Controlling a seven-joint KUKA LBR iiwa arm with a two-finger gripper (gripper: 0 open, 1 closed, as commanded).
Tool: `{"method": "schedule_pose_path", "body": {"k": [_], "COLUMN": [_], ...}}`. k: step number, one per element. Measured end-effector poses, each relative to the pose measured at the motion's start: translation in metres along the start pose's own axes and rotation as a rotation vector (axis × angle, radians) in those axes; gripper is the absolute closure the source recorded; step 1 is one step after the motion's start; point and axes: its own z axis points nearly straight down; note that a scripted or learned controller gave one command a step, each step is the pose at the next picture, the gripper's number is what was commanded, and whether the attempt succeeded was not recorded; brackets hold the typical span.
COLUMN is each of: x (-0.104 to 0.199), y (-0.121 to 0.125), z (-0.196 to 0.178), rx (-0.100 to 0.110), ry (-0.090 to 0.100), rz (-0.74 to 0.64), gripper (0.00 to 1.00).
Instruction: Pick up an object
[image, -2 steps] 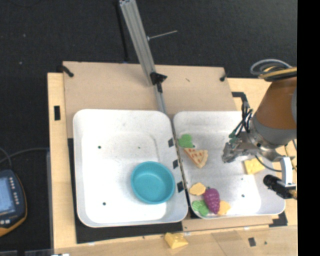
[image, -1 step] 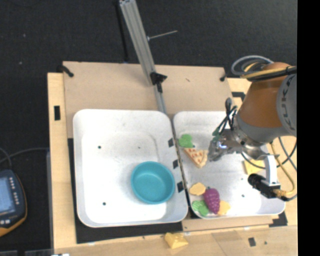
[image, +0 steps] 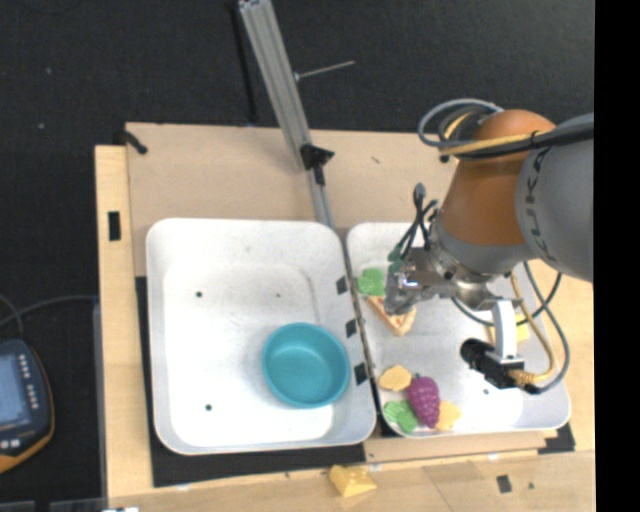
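Observation:
My gripper (image: 404, 292) hangs low over the left part of the right bin (image: 520, 410), under the grey and orange wrist. Right beneath its tip lies a tan and orange wedge-shaped toy (image: 396, 319), partly covered by the gripper. A green toy (image: 372, 282) sits just to the gripper's left, against the bin's wall. Near the front of the same bin lie a yellow piece (image: 395, 378), a purple bunch of grapes (image: 424, 398), a green piece (image: 400, 414) and a small yellow piece (image: 447, 413).
A blue bowl (image: 305, 363) stands in the left bin (image: 200, 260), close to the wall between the bins. A yellow wedge (image: 350, 482) lies on the bench in front of the bins. A slanted metal rod (image: 290, 110) stands behind them.

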Motion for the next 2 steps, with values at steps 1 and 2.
{"method": "schedule_pose_path", "body": {"k": [1, 2], "x": [0.054, 0.11], "y": [0.001, -0.004], "z": [-0.012, -0.001], "rx": [0.001, 0.004], "ry": [0.0, -0.001], "rz": [0.0, 0.002], "gripper": [1.0, 1.0]}}
